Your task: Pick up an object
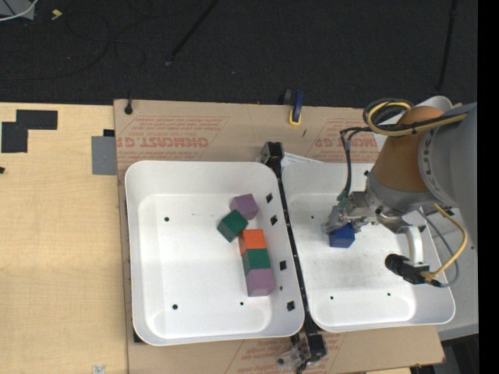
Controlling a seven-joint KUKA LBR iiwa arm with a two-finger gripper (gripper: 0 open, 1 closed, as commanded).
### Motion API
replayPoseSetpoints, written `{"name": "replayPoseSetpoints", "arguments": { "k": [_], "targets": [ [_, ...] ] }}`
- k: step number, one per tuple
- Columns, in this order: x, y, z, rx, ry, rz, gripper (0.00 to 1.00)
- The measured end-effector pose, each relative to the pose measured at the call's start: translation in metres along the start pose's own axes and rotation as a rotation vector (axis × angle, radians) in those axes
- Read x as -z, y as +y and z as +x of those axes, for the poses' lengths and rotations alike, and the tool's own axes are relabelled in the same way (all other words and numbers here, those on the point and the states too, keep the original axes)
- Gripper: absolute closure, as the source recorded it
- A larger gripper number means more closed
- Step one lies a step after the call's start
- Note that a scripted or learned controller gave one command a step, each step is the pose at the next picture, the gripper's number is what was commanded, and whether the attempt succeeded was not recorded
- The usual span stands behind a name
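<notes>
A small blue block (341,238) lies in the right bin (366,310), towards its left side. My gripper (344,221) hangs directly over it, its tip at the block's upper edge, and its dark body hides the block's top. In the left bin (171,209) sit a purple block (245,206) and a green block (231,226). Just right of them runs a row made of an orange block (253,241), a dark green block (256,259) and a second purple block (260,280), close to the bin's right wall.
A black divider rail (282,224) runs between the two bins. The grey arm with its orange band (405,162) and loose cables (437,263) hangs over the right bin's right half. A blue and yellow clamp (295,106) sits at the board's far edge.
</notes>
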State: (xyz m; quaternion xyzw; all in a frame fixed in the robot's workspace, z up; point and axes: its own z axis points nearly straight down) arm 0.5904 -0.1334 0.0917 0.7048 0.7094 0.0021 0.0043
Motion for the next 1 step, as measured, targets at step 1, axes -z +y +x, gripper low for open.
{"name": "replayPoseSetpoints", "arguments": {
  "k": [1],
  "targets": [
    [0.1021, -0.0041, 0.0911, 0.002, 0.007, 0.004, 1.00]
  ]
}}
